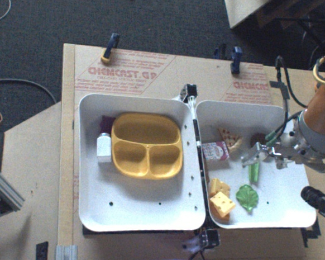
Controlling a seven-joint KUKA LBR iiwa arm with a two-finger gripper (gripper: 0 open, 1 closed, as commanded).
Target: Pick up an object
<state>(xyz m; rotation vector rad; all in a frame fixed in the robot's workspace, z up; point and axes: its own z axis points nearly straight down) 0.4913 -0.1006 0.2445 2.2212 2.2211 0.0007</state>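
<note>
My gripper [257, 156] reaches in from the right over the right bin [290, 221]. A green pod [254, 173] lies directly under its tip, touching or nearly so; whether it is held is unclear. Close by in the same bin are a green leaf [247, 197], a yellow cheese wedge [222, 204], a second cheese piece [219, 186], a pink-and-white carton [215, 151], a pizza slice [229, 138] and a dark brown item [257, 138] at the back.
The left bin [90, 194] holds a yellow divided plate [147, 145], a white bottle [104, 147] and a purple item [107, 122] behind the bottle. A raised rim [197, 152] separates the two bins. Blue clamps [236, 59] sit at the bench's back edge.
</note>
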